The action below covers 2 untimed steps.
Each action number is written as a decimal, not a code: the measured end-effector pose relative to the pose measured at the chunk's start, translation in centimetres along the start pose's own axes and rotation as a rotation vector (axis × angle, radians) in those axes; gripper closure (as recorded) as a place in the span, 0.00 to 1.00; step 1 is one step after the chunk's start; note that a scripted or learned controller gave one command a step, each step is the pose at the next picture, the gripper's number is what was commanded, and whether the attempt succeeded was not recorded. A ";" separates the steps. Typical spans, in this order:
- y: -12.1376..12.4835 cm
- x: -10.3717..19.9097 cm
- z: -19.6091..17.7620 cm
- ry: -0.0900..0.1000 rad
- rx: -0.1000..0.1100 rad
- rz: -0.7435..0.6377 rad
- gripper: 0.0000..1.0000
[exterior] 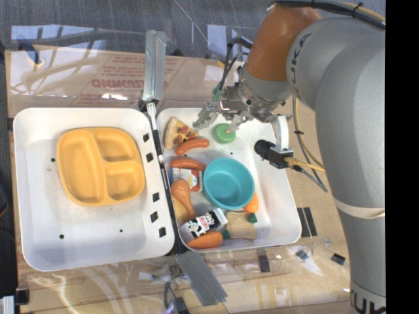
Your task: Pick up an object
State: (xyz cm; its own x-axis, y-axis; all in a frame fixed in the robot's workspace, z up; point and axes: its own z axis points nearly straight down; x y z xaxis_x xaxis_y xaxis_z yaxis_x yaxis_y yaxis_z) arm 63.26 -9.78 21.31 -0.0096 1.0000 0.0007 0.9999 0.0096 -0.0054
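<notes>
The right bin [283, 195] holds several toy foods. Among them are a pizza slice [177, 133], a sausage [192, 146], a hot dog [186, 166], a teal bowl [228, 183] and a small green round piece [225, 134]. My gripper [217, 118] hangs over the bin's far end, just above and left of the green piece. Its fingers are spread open with nothing between them. The left fingertip [200, 119] is near the pizza slice.
A yellow divided plate [100, 164] lies in the left bin [39, 241]. At the right bin's near end are a drumstick [182, 201], a cow-patterned carton [203, 222], a beige piece [241, 226] and an orange carrot [205, 241]. The arm covers the right side.
</notes>
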 end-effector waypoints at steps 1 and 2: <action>-1.9 -1.8 11.4 -0.005 -0.018 -0.170 0.00; -1.7 -1.7 10.2 -0.003 -0.021 -0.175 1.00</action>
State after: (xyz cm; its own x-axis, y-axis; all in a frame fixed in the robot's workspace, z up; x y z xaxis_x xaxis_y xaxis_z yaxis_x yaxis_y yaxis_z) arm 61.49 -11.54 11.08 -0.1835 0.9830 -0.0033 0.9829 0.1835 0.0153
